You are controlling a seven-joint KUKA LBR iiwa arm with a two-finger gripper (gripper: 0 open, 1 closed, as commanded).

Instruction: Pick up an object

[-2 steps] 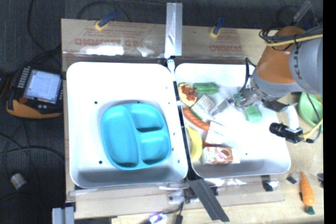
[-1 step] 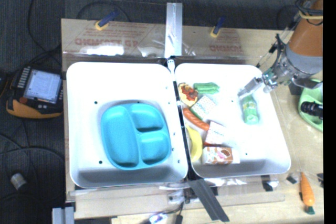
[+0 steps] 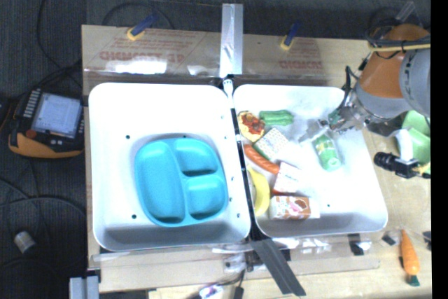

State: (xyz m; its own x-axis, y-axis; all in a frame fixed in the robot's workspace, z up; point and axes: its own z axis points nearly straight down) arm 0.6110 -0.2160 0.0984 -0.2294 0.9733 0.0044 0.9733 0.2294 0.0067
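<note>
At the right edge of the frame, the arm (image 3: 413, 84) is a rounded grey body with a broad orange band. A black cable loops over the top of it. Toward centre right it narrows to a small, dark metallic gripper (image 3: 336, 119).

The hand (image 3: 326, 124) hangs just above a green can (image 3: 326, 153) in the right bin (image 3: 364, 210).

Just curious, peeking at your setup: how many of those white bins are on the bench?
2. The left bin holds a blue divided tray. The right bin beside it holds a pile of small items; nothing suggests a third bin is hidden.
</note>
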